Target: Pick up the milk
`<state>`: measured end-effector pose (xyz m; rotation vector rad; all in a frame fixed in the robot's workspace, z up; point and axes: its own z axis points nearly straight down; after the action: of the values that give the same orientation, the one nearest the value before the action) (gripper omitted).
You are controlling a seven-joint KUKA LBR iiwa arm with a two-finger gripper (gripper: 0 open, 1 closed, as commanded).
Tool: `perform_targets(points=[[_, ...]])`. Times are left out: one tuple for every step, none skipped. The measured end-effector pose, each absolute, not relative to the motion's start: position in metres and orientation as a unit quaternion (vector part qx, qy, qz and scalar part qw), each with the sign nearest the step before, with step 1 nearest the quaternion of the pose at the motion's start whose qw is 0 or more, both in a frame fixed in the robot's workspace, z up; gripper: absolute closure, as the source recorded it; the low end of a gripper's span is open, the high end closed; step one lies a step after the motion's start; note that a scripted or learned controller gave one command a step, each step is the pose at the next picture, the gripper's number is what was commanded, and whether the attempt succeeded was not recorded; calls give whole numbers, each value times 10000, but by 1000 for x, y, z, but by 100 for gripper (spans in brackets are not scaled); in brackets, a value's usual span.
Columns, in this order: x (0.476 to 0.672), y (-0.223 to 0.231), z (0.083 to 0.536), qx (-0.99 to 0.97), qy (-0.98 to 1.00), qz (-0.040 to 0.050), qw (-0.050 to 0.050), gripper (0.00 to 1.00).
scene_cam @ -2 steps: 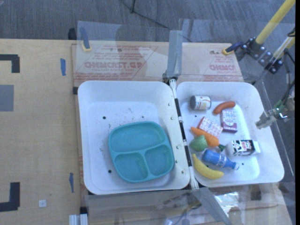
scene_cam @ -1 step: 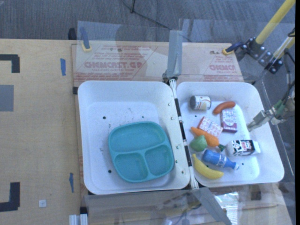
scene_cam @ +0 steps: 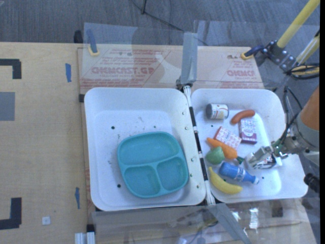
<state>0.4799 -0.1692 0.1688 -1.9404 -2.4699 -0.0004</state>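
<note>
Wooden bench, two white bins; gripper [scene_cam: 261, 158], fingers apparently open and empty, hovers lower right near the untouched milk carton [scene_cam: 248, 130].

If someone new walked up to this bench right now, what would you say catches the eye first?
Probably the teal divided plate, alone in the left bin. Next comes the colourful clutter in the right bin: a yellow banana at the near edge beside a blue bottle, a carrot, a sausage and a small can toward the back. The gripper reaches in from the right, low beside the bottle.
</note>
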Motion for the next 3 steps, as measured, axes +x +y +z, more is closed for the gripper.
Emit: perform_targets(points=[[493,-181,104,-5884,-8086,-6,-4,0],[493,-182,113,-5896,-8077,-16,-12,100],[493,-182,114,-5896,-8077,-14,-14,0]])
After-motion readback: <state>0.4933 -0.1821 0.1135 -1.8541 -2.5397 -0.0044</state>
